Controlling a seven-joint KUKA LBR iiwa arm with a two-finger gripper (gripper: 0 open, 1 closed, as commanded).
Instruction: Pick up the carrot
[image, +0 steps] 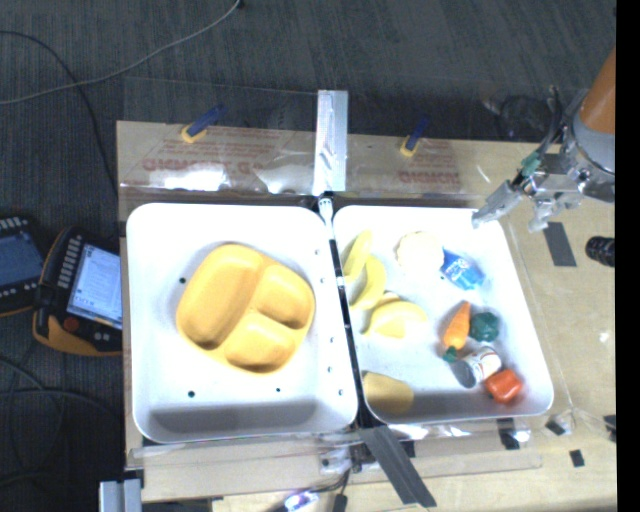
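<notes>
The carrot (456, 323) is small and orange with a green stub at its lower end. It lies in the right bin (530, 300), toward the bin's right side, tilted slightly. My gripper (515, 212) hangs over the bin's far right corner, well above and behind the carrot. It is open, with nothing between its fingers (489, 212).
Close to the carrot lie a dark green piece (485, 325), a grey-white can (475, 367) and a red-orange piece (504, 385). Further back are a blue packet (462, 270), a white lump (418, 248) and pale yellow slices (365, 280). A large yellow object (245, 305) is in the left bin (150, 400).
</notes>
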